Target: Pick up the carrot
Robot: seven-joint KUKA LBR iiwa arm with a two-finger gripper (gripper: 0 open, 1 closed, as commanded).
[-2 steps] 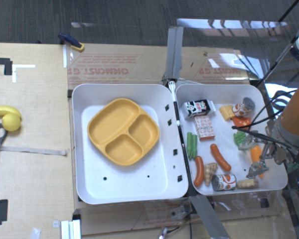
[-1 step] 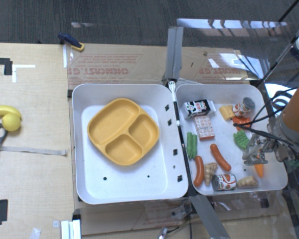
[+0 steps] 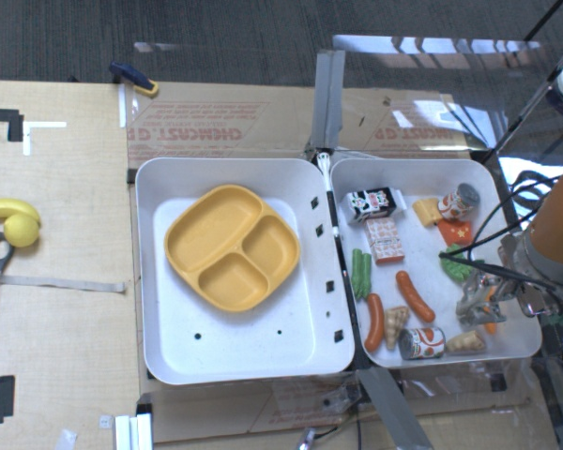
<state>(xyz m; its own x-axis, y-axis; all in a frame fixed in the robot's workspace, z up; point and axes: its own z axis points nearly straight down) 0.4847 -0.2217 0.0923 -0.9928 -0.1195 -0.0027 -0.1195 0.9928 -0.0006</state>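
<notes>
Carrot (image 3: 489,325), small and orange, at the right edge of the right bin (image 3: 422,167), directly under the gripper (image 3: 476,305) and partly hidden by it. Gripper low over that spot, against the bin's right wall; opening impossible to tell. Crowded nearby: green item (image 3: 455,268) just beyond, sausage (image 3: 415,297) toward the bin's middle, can (image 3: 421,343) near the front edge. Open floor in the left bin (image 3: 235,368) around the yellow divided plate (image 3: 231,247).
</notes>
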